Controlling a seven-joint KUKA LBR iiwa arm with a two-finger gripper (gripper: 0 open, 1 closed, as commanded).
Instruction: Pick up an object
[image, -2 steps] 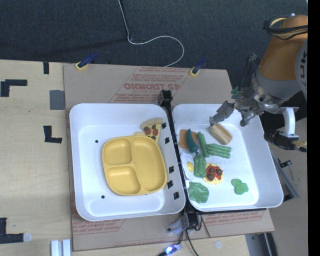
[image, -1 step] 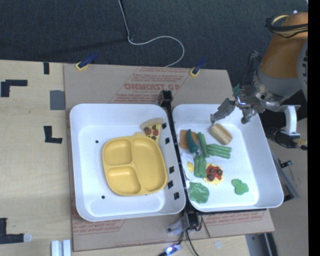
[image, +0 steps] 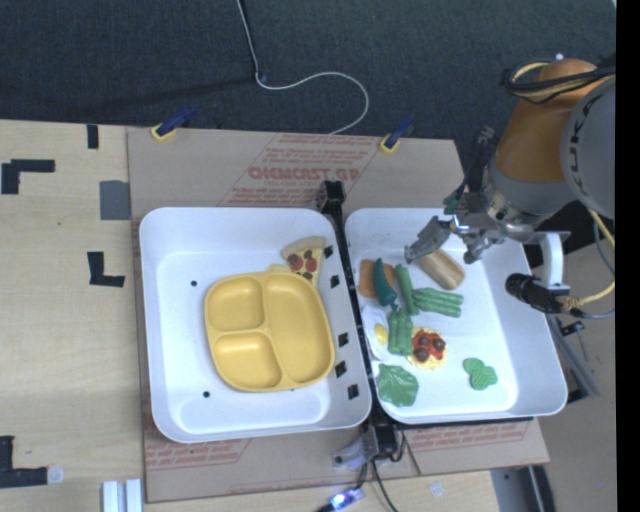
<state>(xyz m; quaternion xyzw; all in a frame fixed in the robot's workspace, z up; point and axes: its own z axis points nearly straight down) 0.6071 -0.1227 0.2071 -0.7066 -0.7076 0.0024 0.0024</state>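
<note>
Cables: dark bundle w/ a clip at bottom centre of frame, below the seam btwn the bins.
Left bin: white, centre-left of frame, on brown cardboard sheet.
Yellow tray: 3 compartments, flat in middle of left bin.
Pizza slice: toy, upper right of left bin, just beside tray's top corner, near the divider.
Right bin: white, centre-right of frame, touching left bin along the seam.
Green leaf: lower left of right bin.
Small green piece: lower right of right bin, apart from the rest.
Red-yellow piece: mid bin, just beside green pod.
Green beans: btwn pod and bread roll.
Orange item: upper left of right bin, by a teal piece.
Tool: upper part of right bin, fingers spread wide, one tip left of the roll, other above it; roll lies just below, not clamped.
Arm: grey, orange band, upper right of frame.
Bench: pale wood, black marks at left.
White cord: loops over dark floor at top.
</note>
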